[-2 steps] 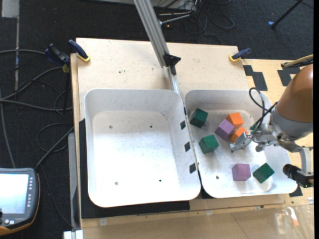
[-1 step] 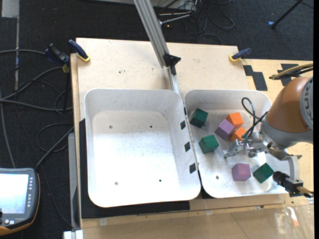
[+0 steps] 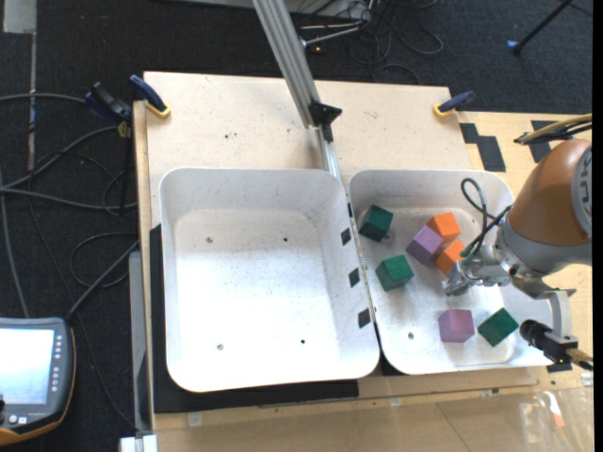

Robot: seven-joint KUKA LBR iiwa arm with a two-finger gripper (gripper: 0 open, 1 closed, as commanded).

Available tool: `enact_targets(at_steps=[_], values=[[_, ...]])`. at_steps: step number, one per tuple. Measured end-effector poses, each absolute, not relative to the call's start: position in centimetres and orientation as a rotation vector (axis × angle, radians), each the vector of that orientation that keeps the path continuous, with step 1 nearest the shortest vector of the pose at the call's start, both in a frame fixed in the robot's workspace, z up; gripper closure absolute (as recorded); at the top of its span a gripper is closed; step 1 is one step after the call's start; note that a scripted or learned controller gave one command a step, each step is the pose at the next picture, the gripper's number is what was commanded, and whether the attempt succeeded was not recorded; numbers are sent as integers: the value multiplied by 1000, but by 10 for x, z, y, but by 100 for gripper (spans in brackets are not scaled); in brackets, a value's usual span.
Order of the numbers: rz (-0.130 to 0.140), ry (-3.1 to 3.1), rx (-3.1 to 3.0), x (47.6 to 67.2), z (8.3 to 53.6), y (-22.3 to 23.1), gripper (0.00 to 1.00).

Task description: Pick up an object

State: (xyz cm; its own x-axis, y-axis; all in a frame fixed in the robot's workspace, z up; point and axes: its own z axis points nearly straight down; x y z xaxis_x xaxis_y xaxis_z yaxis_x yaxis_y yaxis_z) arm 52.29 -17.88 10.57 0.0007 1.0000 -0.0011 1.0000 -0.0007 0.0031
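The right bin (image 3: 415,358) holds several small cubes. Two green cubes (image 3: 377,222) (image 3: 395,270) lie left of centre, and a third green one (image 3: 497,327) sits near the front right. A purple cube (image 3: 426,243) rests beside an orange cube (image 3: 445,225); another orange cube (image 3: 450,251) lies just right of them. A second purple cube (image 3: 456,325) is at the front. My gripper (image 3: 460,281) reaches in from the right, low over the bin, just below the second orange cube and above the front purple one. Nothing shows between its fingers.
The left bin (image 3: 188,205) sits beside the right one, sharing a middle wall. A metal pole (image 3: 287,50) slants down to the bins' back edge. Blue and yellow clamps (image 3: 149,97) (image 3: 453,103) hold the board's back corners. A pendant screen (image 3: 33,375) lies at bottom left.
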Motion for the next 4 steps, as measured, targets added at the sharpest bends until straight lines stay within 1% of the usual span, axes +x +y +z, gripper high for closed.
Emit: enact_targets(at_steps=[1,2,3,4], values=[[5,2220,2213,522,163,-170,100],[6,2219,2212,525,225,-176,100],[1,2223,2217,526,229,-176,100],[2,2230,2214,537,222,-129,100]])
